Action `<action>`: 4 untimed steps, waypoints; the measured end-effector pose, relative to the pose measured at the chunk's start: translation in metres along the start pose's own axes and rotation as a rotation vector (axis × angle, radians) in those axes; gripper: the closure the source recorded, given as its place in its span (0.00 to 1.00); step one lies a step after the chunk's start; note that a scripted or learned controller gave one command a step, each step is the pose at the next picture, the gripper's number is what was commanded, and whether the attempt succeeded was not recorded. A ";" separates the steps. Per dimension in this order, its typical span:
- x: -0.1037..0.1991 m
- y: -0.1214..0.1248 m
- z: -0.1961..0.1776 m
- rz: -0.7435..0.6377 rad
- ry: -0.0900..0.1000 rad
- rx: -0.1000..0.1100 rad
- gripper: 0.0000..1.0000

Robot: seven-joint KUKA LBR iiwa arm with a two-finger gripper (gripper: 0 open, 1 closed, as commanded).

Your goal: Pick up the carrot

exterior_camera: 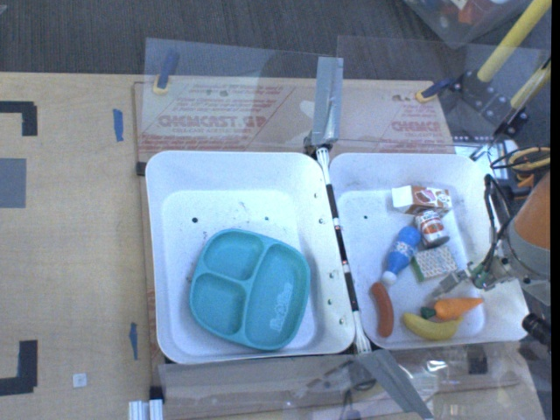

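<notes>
While the wooden bench (70,261) sat bare (left side), I couldn't tell the gripper (468,278) fingers' state above the carrot (457,307).

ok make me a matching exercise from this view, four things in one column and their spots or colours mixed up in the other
Things:
1. carrot
2. banana
3. sausage
4. divided plate

Descriptions:
A. teal, lying in the left bin
B. orange, just below the gripper in the right bin
C. reddish brown, next to the divider between the bins
D. yellow, at the right bin's near edge, under the carrot

Pairs: 1-B, 2-D, 3-C, 4-A
</notes>
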State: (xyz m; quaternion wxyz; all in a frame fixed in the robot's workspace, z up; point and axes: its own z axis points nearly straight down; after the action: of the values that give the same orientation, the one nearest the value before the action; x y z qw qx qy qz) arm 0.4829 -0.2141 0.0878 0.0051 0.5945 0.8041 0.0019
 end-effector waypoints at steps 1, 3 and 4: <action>0.051 0.015 -0.001 -0.099 0.001 0.002 0.00; -0.010 -0.003 -0.016 -0.143 0.003 0.005 1.00; 0.066 0.026 -0.070 -0.152 0.004 0.007 1.00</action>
State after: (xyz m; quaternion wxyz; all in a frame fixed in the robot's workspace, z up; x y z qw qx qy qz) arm 0.4882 -0.1434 0.1575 0.0013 0.5316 0.8470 -0.0002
